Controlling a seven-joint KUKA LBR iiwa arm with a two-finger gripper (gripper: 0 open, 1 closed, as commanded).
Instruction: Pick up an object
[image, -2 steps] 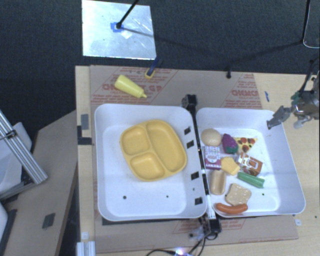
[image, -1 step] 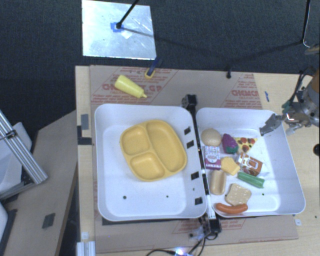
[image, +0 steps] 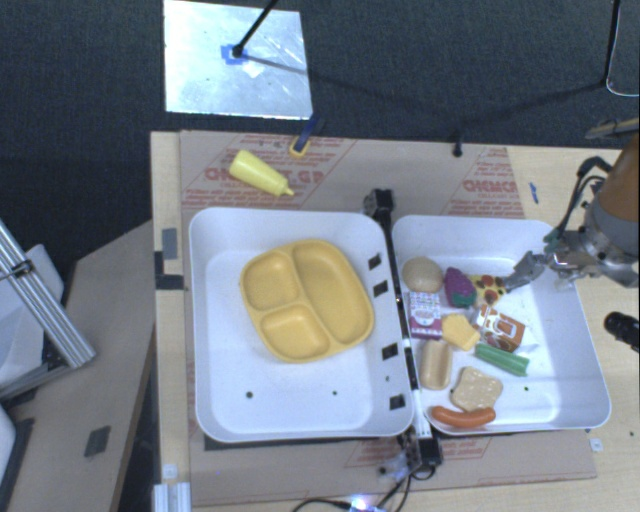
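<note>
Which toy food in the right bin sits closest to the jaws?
The small red-and-yellow piece, right beside the gripper. The purple grapes lie further left, and the hot dog is far off at the bin's front edge.

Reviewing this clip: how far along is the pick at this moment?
Nothing looks picked yet. The toy food pieces, such as the purple grape bunch, yellow cheese wedge and red sausage, all lie in the right white bin. In hand: the grey gripper reaches in over the bin's right side, nothing visible in it. Left: grasping and lifting one piece.
</note>
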